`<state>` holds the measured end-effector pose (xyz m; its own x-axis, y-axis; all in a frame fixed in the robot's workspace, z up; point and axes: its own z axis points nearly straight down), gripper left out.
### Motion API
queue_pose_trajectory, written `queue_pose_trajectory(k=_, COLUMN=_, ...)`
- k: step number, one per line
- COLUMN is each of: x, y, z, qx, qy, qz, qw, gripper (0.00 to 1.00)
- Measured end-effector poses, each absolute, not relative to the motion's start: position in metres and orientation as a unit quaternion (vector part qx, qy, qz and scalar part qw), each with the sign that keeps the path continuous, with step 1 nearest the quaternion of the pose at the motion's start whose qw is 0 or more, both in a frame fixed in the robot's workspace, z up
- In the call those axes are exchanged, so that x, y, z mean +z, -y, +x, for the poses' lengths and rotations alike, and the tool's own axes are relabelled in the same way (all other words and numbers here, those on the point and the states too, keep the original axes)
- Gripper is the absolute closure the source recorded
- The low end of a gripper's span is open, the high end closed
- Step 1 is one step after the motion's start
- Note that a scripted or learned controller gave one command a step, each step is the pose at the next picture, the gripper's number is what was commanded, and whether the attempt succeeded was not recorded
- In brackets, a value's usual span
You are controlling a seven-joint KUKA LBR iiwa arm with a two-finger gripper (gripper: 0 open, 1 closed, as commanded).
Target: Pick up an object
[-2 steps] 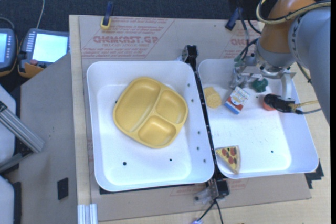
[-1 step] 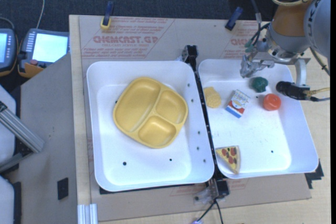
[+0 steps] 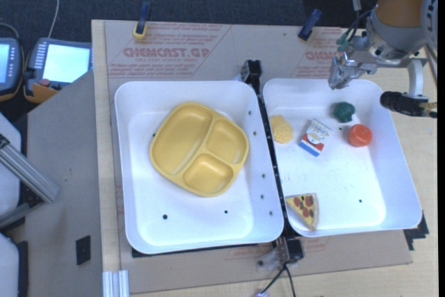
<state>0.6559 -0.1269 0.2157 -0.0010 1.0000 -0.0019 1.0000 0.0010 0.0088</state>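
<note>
Hand (image 3: 338,80) hung over the far rim of the right bin (image 3: 396,170), nothing between its fingers; whether they stood wide or narrow could not be told from this slant.

Taking that bin's far rim as landmark: dark green object (image 3: 343,110) lay nearest it, just inside and just below the hand. Orange round object (image 3: 359,135) sat a little further in, beside the green one but apart from it. Small red, white and blue carton (image 3: 316,136) lay toward the bin's middle. Yellow round piece (image 3: 281,129) sat by the bin's left wall. Toy pizza slice (image 3: 304,210) lay well away, against the near rim.

Likely target, by judgement: the green object, being closest.

Risks: a descent from here could strike the rim or wall, the hand being so near the edge. The green and orange pieces look small and rounded, so they could roll or squirt from a closing grip. Green could be nudged into orange.

Left bin (image 3: 132,170) held a yellow divided plate (image 3: 199,148), three compartments, nothing in them. Both bins rested on the bench (image 3: 111,59).
</note>
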Motion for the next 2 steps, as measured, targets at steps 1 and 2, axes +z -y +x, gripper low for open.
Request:
queue_pose_trajectory(k=1, x=0.208, y=0.079, z=0.639, qx=0.0, qy=-0.709, qz=0.705, qw=-0.002, gripper=1.0)
queue_pose_trajectory(k=2, x=0.219, y=0.025, z=0.614, qx=0.0004, qy=-0.709, qz=0.705, qw=-0.002, gripper=1.0)
